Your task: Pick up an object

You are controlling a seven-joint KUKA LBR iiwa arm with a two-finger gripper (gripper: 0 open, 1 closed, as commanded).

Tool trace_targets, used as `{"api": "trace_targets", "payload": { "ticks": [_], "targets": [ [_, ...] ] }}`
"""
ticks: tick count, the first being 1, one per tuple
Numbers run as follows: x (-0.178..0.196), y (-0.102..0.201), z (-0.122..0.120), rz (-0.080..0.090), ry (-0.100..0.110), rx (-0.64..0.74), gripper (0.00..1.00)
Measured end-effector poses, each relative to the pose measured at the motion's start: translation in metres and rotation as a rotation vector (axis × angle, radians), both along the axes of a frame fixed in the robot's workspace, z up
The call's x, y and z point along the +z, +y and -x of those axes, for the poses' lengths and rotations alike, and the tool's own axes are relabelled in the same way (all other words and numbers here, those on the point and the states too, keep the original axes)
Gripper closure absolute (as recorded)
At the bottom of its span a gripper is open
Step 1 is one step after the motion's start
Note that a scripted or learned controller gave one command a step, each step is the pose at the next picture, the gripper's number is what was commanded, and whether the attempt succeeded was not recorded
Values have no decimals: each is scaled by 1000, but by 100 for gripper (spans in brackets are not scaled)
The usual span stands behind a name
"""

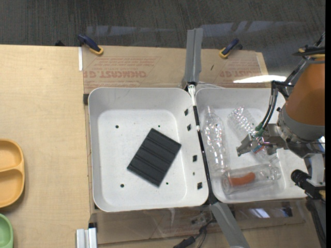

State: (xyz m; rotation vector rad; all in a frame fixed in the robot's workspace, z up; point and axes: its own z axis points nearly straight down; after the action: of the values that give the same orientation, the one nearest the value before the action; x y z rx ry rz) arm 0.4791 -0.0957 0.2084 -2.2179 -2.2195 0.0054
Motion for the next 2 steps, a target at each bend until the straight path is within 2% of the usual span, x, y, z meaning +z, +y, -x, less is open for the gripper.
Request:
{"api": "trace_targets", "payload": {
  "ticks": [1,2],
  "targets": [
    [-68,-51,-90,2,-2,-208,0],
    [-118,-89,-94,1,-1,-166,0]
  ]
}}
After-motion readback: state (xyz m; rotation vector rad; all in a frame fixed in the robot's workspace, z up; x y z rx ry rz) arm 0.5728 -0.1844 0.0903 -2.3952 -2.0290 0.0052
